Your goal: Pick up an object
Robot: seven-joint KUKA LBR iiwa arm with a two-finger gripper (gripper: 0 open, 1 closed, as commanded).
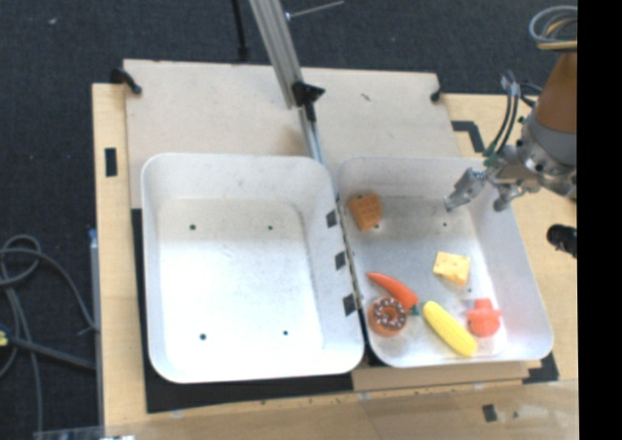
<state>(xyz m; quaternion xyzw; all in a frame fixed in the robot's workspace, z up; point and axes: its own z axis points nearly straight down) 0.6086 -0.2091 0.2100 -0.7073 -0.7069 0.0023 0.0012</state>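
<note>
So the arm (554, 108) comes in from the right side of the shot, and you mostly just see its last stretch: the orange band up top, then the grey wrist below it with a few cables looping around the back. The gripper (478, 191) sticks out to the left and a bit downward from the wrist. Its two fingers (461, 193) are spread apart with nothing between them, one reaching further left than the other. The whole thing looks tilted rather than pointing straight down.
</note>
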